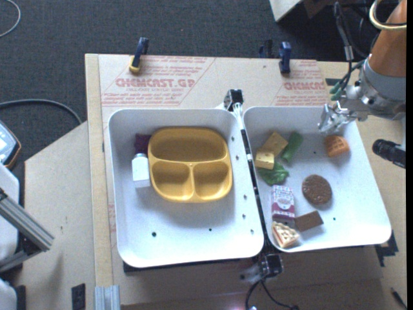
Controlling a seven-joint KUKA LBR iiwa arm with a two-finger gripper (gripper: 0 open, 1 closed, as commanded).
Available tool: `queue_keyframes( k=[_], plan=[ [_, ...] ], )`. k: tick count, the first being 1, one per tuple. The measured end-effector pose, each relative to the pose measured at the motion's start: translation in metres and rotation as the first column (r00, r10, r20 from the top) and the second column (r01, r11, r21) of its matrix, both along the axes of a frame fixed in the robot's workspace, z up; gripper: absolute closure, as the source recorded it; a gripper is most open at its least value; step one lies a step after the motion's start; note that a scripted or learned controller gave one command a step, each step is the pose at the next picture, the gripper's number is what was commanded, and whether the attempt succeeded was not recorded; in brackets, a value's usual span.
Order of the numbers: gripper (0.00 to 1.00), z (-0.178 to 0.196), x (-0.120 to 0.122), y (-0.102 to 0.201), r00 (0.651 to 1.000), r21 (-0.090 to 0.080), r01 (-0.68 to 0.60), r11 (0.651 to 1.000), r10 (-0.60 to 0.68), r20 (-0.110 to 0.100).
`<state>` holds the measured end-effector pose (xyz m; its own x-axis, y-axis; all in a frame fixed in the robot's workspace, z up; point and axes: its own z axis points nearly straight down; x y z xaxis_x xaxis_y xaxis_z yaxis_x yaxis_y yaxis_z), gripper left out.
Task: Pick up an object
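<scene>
Left bin (pixel 122 225) holds a yellow divided tray (pixel 190 163); right bin (pixel 368 228) holds the clutter. We judge this the approach step: the hand (pixel 330 123) hangs at upper right, just above-left of the orange waffle-like piece (pixel 336 146) (roundish, no clear long axis). We cannot tell the hand's opening; nothing visibly held. Next: descend, centred on it.

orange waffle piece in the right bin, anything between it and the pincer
Nothing visible does. The pincer hangs in the right bin's far right corner, just up-left of the orange waffle piece, with bare white floor around it. The nearest other thing, the brown cookie, lies nearer the camera, off that line.
</scene>
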<state>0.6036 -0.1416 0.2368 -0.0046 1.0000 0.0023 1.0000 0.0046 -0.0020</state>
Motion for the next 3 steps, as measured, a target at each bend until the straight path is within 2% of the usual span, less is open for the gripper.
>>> queue_keyframes(
  k=[1,2,3],
  plan=[
    [1.00,-0.003,-0.008,0.055,1.000,0.000,0.000,1.000,0.000,-0.001],
    [1.00,-0.023,-0.017,0.058,1.000,-0.001,0.006,1.000,-0.006,-0.003],
    [1.00,-0.018,-0.009,0.062,1.000,-0.003,0.004,1.000,-0.004,0.005]
  ],
)
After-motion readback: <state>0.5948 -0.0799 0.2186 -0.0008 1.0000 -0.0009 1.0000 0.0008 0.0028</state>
